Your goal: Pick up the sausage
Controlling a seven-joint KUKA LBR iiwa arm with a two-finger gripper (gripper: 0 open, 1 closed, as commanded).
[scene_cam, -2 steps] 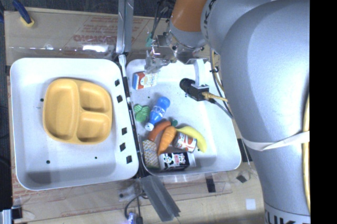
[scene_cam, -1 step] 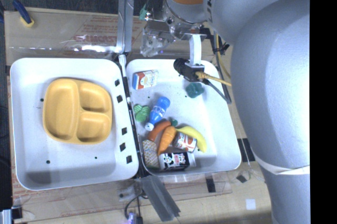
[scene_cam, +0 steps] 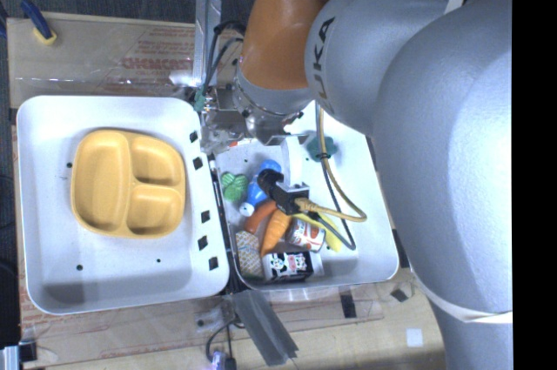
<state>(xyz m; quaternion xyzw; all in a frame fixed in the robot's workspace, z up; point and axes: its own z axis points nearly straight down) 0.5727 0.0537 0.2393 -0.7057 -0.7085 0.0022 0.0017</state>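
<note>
The right bin (scene_cam: pixel 379 211) holds a small heap of toy food under the arm. A reddish-brown rounded piece (scene_cam: pixel 255 218) that may be the sausage lies in the heap, beside an orange carrot-like piece (scene_cam: pixel 275 229). My gripper (scene_cam: pixel 216 133) hangs at the bin's far left corner, close to the wall between the two bins and above and left of the heap. Nothing shows between its tips. The grey arm and its orange band hide much of the bin's far side.
A yellow divided plate (scene_cam: pixel 129 181) lies in the left bin (scene_cam: pixel 43 272). The heap also has a green piece (scene_cam: pixel 232 184), a blue piece (scene_cam: pixel 266 171), a can (scene_cam: pixel 306 236), a black-and-white carton (scene_cam: pixel 287 265) and a teal piece (scene_cam: pixel 323 149).
</note>
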